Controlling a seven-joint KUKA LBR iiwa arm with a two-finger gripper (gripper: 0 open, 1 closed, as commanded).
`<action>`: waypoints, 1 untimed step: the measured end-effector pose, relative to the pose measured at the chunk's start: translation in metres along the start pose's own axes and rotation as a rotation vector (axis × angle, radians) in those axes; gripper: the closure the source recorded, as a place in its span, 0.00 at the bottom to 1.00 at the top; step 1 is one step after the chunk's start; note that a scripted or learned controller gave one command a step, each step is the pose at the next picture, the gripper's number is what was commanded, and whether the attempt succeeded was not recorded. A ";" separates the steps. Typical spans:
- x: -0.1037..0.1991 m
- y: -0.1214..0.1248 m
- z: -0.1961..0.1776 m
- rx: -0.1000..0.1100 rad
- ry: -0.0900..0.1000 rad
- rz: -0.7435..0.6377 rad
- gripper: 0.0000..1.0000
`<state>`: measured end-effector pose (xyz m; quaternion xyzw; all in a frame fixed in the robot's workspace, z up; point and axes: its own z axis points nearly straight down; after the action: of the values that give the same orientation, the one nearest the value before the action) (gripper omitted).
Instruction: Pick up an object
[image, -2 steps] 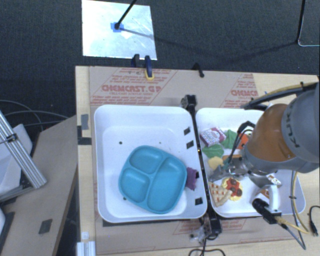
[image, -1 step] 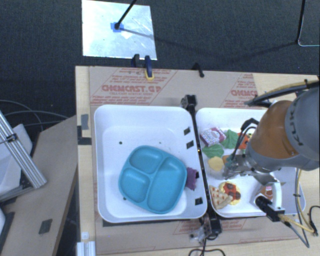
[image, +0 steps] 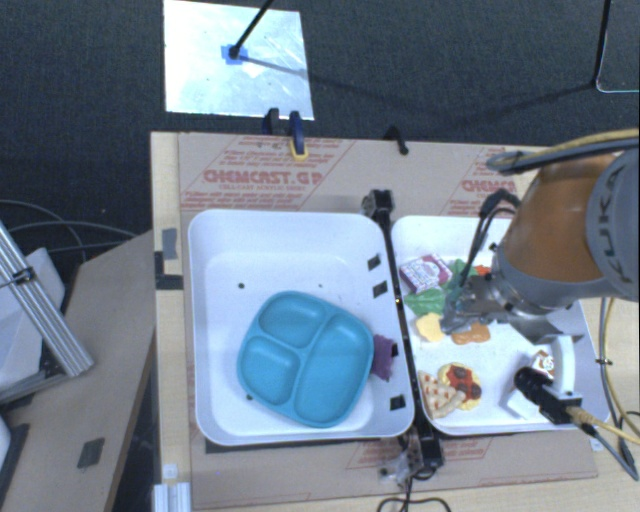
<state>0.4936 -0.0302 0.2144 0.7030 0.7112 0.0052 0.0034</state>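
Nearest to the camera, in the right bin (image: 482, 421), a toy pizza slice (image: 450, 388) lies flat near the front wall, its red topping facing up. Across the divider, the left bin (image: 260, 250) holds a blue divided plate (image: 305, 357), set at an angle with its compartments facing up. A small purple thing (image: 384, 357) sits against the plate's right edge, next to the wall between the bins.

Further back in the right bin, a yellow wedge (image: 429, 327) lies close to the divider, and a flat brown piece (image: 473, 336) lies just to its right. My end effector (image: 458, 316) is down in this bin, directly above the gap between these two and very close to both. From this angle I cannot tell how wide it stands, and I see nothing held in it. My arm (image: 560, 240), with its orange band, reaches in from the right and covers the far right part of the bin.

Behind the end effector lies a green leafy piece (image: 428, 301). Behind that, a purple and white packet (image: 424, 270) rests near the back left corner of the bin. These loose things are all close together in the left half of the right bin.

Both bins stand on a cardboard sheet (image: 260, 175) with red print, which lies on the surface (image: 165, 380). Farthest back, a shiny silver sheet (image: 238, 62) lies on the dark floor.
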 end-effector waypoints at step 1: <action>0.041 -0.002 0.032 0.014 -0.001 0.004 1.00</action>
<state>0.4919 0.0106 0.1829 0.7042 0.7100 0.0000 -0.0013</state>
